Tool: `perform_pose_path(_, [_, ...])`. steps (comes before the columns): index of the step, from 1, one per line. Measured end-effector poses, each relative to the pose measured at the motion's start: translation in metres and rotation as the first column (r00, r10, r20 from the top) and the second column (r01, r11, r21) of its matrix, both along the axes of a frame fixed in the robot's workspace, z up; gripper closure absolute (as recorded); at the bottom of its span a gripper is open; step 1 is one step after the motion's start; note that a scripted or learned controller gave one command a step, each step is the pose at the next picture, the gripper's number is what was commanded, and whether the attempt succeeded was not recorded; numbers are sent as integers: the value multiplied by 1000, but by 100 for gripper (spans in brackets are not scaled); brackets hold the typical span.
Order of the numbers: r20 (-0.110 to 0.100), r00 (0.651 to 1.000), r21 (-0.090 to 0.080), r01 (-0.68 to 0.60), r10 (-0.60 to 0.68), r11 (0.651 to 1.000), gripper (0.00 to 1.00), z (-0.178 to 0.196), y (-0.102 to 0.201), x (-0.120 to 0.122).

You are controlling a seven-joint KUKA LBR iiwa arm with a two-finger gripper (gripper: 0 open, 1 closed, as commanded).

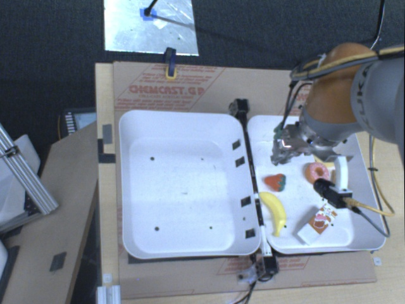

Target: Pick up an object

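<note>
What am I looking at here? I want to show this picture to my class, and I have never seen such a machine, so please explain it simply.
This is one photo from a camera fixed above a workbench, looking down at a slant. The big grey and orange shape on the right is a robot arm, moved by a program. At its tip is the pincer, the part meant to pick things up.

On the bench sit two shallow white bins side by side. The left bin shows its bare white floor. The right bin holds small toys: a yellow banana, a red strawberry, a pink doughnut and a small white and red box.

The pincer hangs over the right bin, above the strawberry. I cannot see anything held in it.
</note>
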State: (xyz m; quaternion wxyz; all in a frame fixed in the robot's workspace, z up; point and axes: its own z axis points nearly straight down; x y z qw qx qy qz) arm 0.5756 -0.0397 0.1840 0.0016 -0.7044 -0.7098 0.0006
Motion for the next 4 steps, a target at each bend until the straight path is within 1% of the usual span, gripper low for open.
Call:
perform_pose_path(1, [12, 1000, 0, -2, 2, 1000, 100, 82, 42, 11])
perform_pose_path(2, [-3, 1000, -1, 7, -7, 1000, 100, -5, 48, 0])
perform_pose_path(3, [4, 1000, -2, 8, -8, 1000, 0, 0, 47, 2])
perform_pose_path(4, [4, 1000, -2, 8, -8, 1000, 0, 0, 47, 2])
